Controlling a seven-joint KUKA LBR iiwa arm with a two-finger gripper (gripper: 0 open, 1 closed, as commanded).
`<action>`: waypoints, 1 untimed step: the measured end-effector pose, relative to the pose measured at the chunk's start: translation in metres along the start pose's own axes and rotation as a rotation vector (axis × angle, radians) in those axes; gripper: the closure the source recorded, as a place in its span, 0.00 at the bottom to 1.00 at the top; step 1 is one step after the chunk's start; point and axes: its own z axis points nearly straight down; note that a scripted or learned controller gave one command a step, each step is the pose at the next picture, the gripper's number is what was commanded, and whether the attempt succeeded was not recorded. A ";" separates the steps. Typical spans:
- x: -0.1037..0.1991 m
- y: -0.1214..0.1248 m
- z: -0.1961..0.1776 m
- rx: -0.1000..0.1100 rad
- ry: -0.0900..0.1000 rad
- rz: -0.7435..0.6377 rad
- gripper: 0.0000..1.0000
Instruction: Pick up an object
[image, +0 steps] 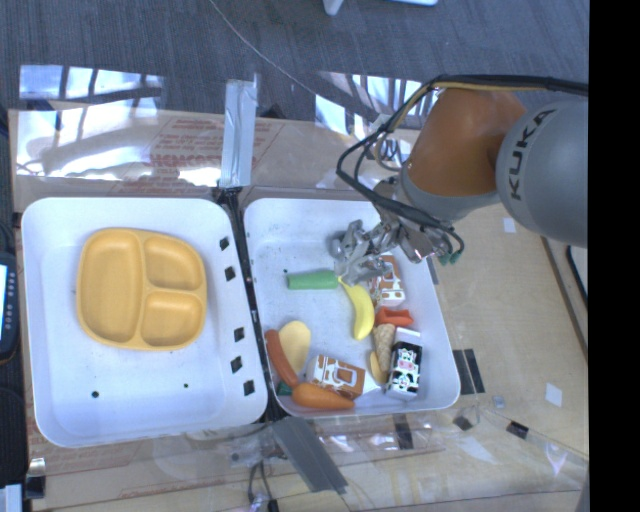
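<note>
Likely target: the green plastic cylinder-shaped toy vegetable (313, 281), lying flat in the middle of the right shallow white bin (262, 260), just left of the yellow plastic toy banana (359, 310). Probably light, stiff and smooth, so apt to roll or slip; best taken across its narrow width near the middle. Other candidates crowded at the near right: a small black-and-white cow-print carton (404, 370), an orange plastic toy carrot (322, 397), a red toy sausage (279, 358) against the left wall.

Grey metal end effector (352, 247) low over the far half of the right bin, above the banana's far tip and just right of the green piece. Opening of it: cannot tell at this slant. Nothing seen gripped.

Left bin (50, 400) holding a yellow divided plastic tray (142, 288); both bins on the cardboard-covered counter (480, 290).
</note>
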 end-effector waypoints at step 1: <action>0.064 0.016 0.073 -0.001 0.001 -0.236 1.00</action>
